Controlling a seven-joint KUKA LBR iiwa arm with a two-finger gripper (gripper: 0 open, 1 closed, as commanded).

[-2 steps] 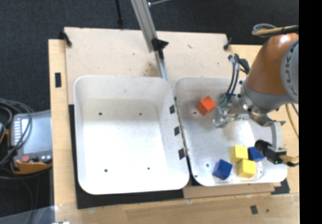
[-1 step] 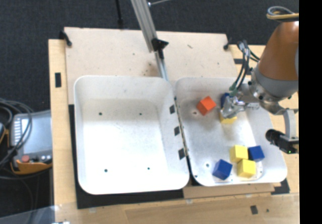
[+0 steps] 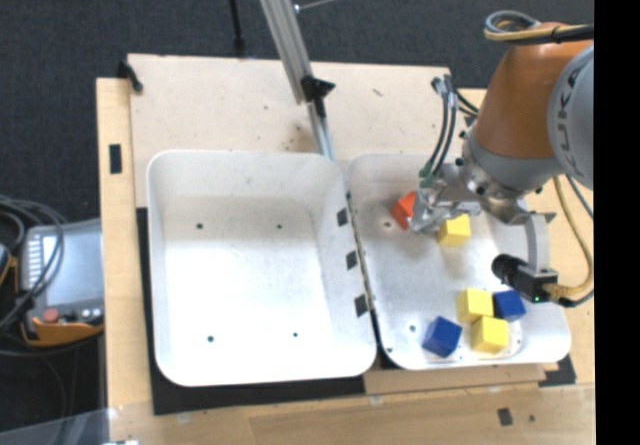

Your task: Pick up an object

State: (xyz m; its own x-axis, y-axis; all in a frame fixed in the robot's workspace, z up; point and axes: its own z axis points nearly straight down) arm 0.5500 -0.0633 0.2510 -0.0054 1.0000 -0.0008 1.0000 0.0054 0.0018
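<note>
Several blocks lie in the right bin, and the end effector hangs low between an orange block and a yellow block, its grip unreadable, so reaching seems underway, with closing on one next.

Robotics lab, bench, white bins, teach pendant

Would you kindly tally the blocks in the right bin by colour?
Yellow blocks: 3
Blue blocks: 2
Orange block: 1
Total: 6
</note>
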